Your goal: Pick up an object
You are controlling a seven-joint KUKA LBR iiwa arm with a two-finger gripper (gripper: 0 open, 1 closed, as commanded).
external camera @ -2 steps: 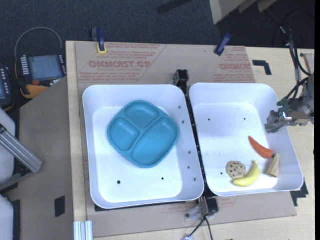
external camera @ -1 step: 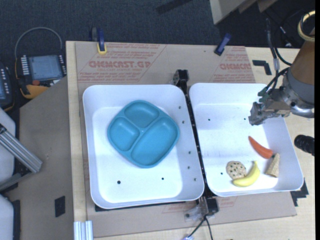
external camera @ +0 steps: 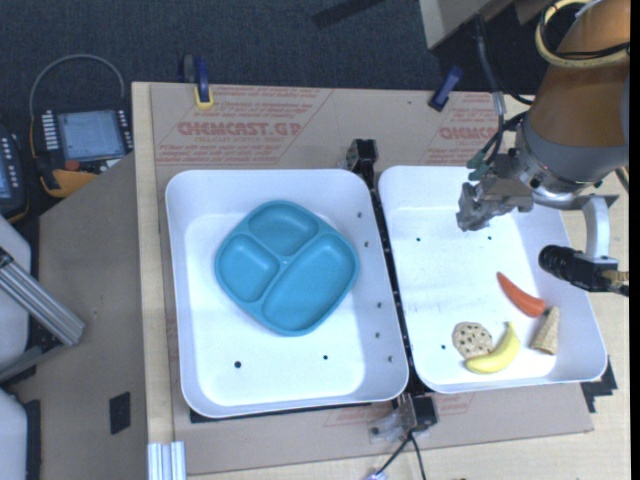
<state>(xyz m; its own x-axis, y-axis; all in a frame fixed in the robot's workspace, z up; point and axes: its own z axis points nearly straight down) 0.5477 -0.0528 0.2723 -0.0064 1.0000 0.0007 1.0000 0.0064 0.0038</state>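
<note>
White right bin (external camera: pixel 430 268) (mid-floor bare); end effector (external camera: pixel 478 211) near its far edge.

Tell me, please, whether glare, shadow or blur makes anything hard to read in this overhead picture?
Camera view: lighting is even and soft; the white right bin is bright but not blown out; the banana and cookie stay fairly crisp; the claw is dark and slightly soft, its detail hard to read.
</note>
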